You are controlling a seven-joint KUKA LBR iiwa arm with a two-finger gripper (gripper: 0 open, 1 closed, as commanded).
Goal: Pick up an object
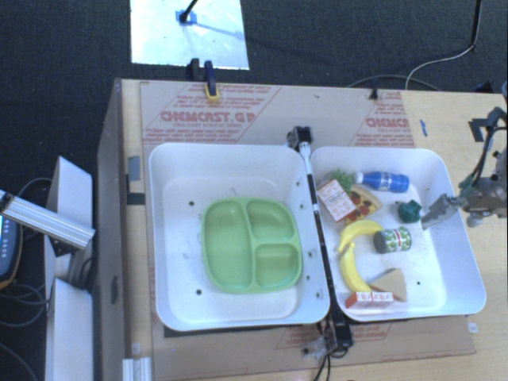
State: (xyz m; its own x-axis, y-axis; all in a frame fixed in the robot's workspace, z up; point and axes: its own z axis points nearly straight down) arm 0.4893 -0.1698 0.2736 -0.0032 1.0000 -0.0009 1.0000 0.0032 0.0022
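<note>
The right bin (456,248) holds several small things: a blue bottle (382,182), a red and white carton (335,199), a pizza slice (363,201), a yellow banana (354,254), a small can (393,240) lying on its side, a dark green piece (409,210), a tan wedge (389,282) and a small red and white packet (373,297). My gripper (435,212) reaches in over the bin's right side, just right of the green piece and above the can. Nothing shows in its grasp.
A green divided plate (252,244) lies in the left bin (178,173). A black divider bar (313,213) runs between the two bins. The bench board (238,113) extends behind them, with a clamp (208,79) at its far edge.
</note>
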